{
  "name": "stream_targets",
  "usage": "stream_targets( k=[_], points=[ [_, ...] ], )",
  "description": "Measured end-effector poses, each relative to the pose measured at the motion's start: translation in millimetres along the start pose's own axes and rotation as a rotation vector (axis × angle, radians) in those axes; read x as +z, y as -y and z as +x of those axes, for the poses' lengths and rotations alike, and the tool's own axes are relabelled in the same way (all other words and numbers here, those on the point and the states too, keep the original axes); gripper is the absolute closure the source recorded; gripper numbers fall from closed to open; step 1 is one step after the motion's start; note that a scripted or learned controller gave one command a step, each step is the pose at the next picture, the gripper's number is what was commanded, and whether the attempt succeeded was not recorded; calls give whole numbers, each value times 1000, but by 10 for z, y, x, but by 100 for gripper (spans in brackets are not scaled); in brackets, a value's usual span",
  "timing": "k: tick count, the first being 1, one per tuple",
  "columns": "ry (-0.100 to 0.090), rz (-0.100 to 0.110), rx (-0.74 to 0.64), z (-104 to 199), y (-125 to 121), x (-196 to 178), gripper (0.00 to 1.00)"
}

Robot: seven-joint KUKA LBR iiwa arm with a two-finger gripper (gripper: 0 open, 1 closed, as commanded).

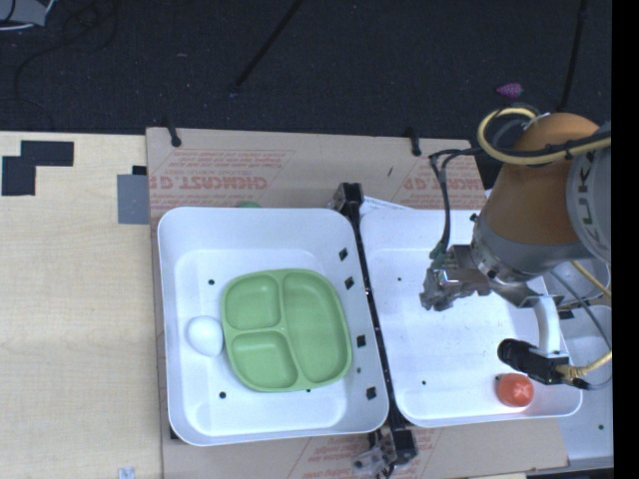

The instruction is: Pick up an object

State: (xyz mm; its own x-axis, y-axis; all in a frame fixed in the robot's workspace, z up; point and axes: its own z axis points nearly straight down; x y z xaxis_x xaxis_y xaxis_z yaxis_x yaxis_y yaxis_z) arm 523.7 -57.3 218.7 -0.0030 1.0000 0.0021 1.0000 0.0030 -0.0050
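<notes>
The red object (514, 390), your nearest candidate, lies ungrasped in the right bin's (419, 407) near corner, while the gripper (436, 292) hangs above mid-bin, grasp state indeterminable; you have lifted nothing yet.

green tray (287, 328): pale green divided plate with three compartments and rounded corners, lying flat and slightly turned, on the floor of the left bin (190, 230), roughly at its middle.
white ball (205, 335): small, smooth, egg-like white ball, resting on the left bin's floor, touching or just beside the green tray's left edge.
orange-red ball (515, 390): small round orange-red ball with a paler patch on top, sitting in the near right corner of the right bin (409, 230), well apart from the green tray, on the far side of the divider between the bins.
</notes>
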Motion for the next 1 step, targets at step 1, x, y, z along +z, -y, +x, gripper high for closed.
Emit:
stream_targets(
  k=[1],
  points=[
    [0,1,0,500,176,1,100]
  ],
)
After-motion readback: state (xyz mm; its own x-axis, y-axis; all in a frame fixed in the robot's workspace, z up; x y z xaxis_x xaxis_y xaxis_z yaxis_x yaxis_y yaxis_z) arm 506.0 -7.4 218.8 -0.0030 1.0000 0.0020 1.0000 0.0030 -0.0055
